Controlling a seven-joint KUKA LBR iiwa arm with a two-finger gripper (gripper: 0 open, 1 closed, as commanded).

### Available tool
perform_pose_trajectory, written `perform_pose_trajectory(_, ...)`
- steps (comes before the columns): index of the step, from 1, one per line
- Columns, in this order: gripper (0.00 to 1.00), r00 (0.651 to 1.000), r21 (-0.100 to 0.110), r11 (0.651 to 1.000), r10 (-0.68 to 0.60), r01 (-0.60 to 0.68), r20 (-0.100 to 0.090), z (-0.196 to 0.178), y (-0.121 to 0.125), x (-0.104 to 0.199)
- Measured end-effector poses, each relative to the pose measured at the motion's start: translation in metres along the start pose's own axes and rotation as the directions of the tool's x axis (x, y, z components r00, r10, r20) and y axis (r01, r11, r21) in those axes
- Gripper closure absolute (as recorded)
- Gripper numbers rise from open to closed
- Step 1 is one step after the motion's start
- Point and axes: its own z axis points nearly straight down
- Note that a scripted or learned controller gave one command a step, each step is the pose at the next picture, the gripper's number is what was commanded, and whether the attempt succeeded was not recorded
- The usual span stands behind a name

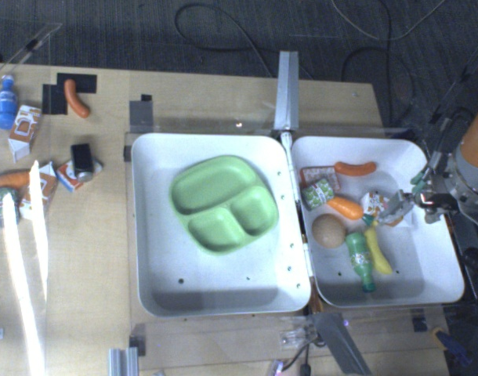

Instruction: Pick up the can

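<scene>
Gripper being positioned over the right bin

The can is lying near the bin's middle, beside the gripper; whether anything is being gripped cannot be told.

No legible text on any object.

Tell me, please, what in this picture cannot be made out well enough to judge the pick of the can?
- The gripper, camera view: small and blurred over the right bin, so its state is unreadable.
- The can: a small white blur beside the gripper; contact cannot be judged.
- The arm: cut off by the right edge.
- The green bottle: its label is too small to read.
</scene>
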Motion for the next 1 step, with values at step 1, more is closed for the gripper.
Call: perform_pose_trajectory(1, 0.0, 1.0, 0.001, 1.0, 0.003, -0.003, -0.001, 0.1235, 0.0244, -0.0296)
